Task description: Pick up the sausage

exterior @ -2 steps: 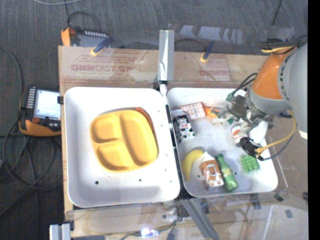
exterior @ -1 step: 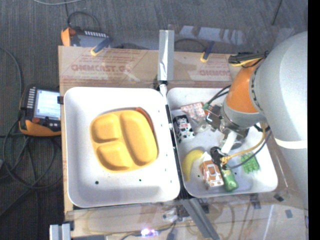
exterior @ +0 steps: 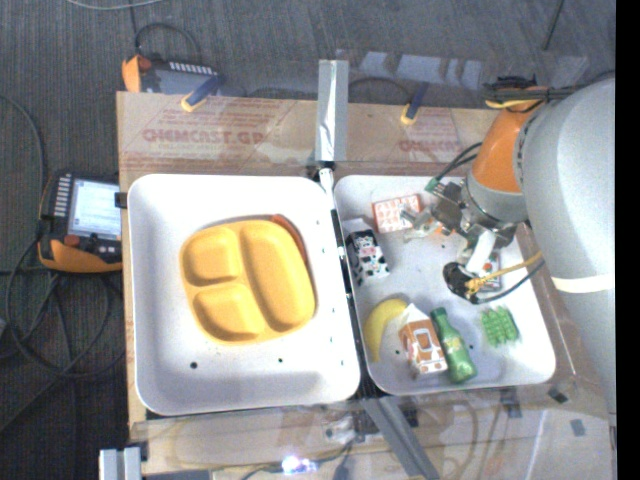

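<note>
A narrow reddish-brown strip [exterior: 291, 228] curves along the upper right edge of the yellow compartment plate [exterior: 248, 278] in the left bin [exterior: 160, 368]; I cannot tell whether it is the sausage. My gripper [exterior: 438, 216] hangs low over the back of the right bin [exterior: 530, 363], just right of a small red-and-white box [exterior: 396, 211]. The grey arm with its orange band [exterior: 497, 168] comes in from the right and hides the bin's far right corner.
The right bin holds a black-and-white item [exterior: 365, 253] by its left wall, a yellow banana [exterior: 383, 324], an orange-and-white carton [exterior: 422, 347], a green bottle [exterior: 453, 346] and a green studded block [exterior: 498, 326]. A handheld screen [exterior: 85, 218] lies left of the bench.
</note>
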Robot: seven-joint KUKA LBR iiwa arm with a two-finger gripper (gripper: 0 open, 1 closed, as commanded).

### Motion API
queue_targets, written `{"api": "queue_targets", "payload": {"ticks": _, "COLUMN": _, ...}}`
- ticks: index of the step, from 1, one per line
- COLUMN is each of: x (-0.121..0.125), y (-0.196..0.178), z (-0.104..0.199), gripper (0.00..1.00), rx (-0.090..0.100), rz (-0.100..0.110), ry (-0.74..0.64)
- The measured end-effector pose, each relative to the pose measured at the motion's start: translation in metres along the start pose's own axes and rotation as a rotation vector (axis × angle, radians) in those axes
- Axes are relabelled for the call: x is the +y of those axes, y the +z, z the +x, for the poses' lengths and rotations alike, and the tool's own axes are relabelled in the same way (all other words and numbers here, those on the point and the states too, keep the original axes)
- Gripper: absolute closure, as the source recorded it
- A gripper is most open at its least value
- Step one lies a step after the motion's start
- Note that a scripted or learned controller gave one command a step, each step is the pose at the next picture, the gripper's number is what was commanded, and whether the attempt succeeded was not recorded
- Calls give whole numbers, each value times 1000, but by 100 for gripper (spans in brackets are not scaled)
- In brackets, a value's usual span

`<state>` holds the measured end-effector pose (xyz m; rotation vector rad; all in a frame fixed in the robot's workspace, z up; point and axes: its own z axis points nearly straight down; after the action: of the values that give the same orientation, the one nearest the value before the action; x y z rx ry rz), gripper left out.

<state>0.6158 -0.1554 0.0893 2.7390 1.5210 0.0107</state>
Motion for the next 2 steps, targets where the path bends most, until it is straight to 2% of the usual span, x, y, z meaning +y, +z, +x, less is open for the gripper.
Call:
{"api": "queue_targets", "payload": {"ticks": 1, "x": 0, "y": 0, "z": 0, "gripper": 0, "rx": 0, "rz": 0, "ry": 0}}
{"api": "queue_targets", "payload": {"ticks": 2, "x": -38, "y": -1, "z": 43, "gripper": 0, "rx": -2, "rz": 0, "ry": -37}}
